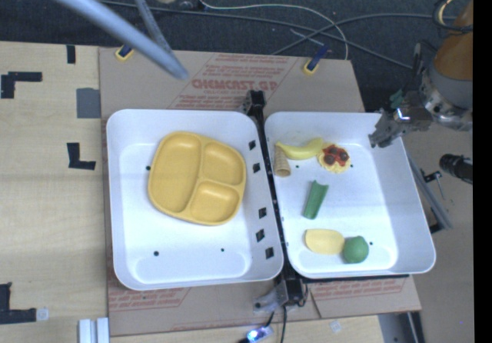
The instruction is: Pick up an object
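Here, nearest me, I log the front of the right bin (411,245), a shallow white tray of smooth plastic with rounded corners. In it:

- a round green ball-like fruit (355,250), matte, touching a flattened pale yellow oval piece (323,241) on its left;
- farther back, a short green stick (314,200), straight-sided and slightly tilted, lying alone mid-bin;
- beyond it, a curved yellow banana (301,150) with a tan cone-shaped piece (283,168) at its left end, and a small yellow disc with red topping (334,157) just beside its right end.

The left bin (131,203), same white plastic, carries a yellow divided plate (197,178), glossy, rounded-square, with three compartments, set toward the back half.

Both bins sit on a brown cardboard sheet (231,80) with red printing, over a pale wood-grain bench (46,203).

At the right bin's far right rim I read the gripper (384,134), dark metal, hanging from the grey wrist; it sits over the rim, apart from every object, with nothing between its tips. Whether it is spread or closed I cannot tell.
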{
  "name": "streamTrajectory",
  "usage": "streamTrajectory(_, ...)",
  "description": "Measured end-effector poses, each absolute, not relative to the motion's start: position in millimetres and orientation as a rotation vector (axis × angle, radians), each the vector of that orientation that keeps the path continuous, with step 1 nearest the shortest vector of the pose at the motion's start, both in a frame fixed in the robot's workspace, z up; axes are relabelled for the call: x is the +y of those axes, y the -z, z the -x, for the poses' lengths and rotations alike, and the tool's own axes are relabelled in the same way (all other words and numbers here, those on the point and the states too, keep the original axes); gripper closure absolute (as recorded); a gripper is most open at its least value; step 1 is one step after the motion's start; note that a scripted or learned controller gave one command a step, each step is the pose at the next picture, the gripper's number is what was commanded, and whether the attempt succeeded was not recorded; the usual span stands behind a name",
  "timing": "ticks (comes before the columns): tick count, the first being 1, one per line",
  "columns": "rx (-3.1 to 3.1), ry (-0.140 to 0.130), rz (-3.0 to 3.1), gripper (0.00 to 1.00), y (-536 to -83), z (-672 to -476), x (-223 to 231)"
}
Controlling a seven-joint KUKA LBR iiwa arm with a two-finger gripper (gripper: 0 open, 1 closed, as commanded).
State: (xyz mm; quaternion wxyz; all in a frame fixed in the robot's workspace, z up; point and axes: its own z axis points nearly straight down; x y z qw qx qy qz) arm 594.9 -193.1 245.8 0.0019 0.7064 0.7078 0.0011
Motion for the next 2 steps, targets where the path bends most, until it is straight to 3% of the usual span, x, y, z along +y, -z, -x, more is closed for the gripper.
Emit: streamTrajectory(2, 2.23, 0.001, -2.217, 1.0, -231, -595.0, -91)
